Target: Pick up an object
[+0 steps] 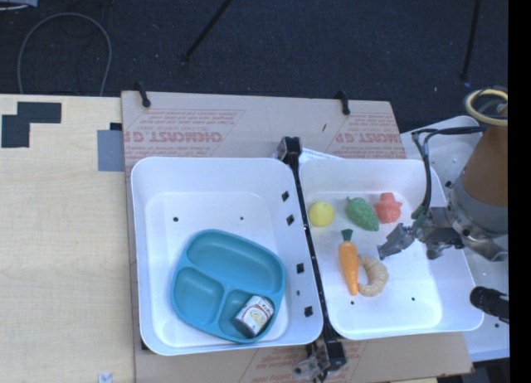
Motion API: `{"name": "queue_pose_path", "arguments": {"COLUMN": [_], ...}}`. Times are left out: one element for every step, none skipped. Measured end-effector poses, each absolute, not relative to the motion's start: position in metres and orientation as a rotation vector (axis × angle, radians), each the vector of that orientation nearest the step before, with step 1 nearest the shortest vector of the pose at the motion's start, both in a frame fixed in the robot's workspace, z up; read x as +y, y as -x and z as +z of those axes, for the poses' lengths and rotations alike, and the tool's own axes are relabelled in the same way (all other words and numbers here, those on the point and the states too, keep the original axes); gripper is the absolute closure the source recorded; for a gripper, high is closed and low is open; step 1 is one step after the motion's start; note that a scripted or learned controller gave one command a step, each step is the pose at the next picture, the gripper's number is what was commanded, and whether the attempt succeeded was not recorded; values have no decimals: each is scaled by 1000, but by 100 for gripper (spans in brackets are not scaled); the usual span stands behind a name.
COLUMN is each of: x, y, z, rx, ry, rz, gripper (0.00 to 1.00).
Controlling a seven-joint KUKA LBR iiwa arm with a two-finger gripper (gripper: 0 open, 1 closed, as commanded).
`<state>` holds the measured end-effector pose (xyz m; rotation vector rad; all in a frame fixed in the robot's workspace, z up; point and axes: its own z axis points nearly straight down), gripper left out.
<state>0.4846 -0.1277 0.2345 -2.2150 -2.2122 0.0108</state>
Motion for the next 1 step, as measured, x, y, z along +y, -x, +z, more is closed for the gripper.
{"name": "queue_pose_path", "arguments": {"x": [-128], "y": [-486], "z": [238], "rx": [-2219], "ry": [2218], "rz": [3], "gripper": [0]}}
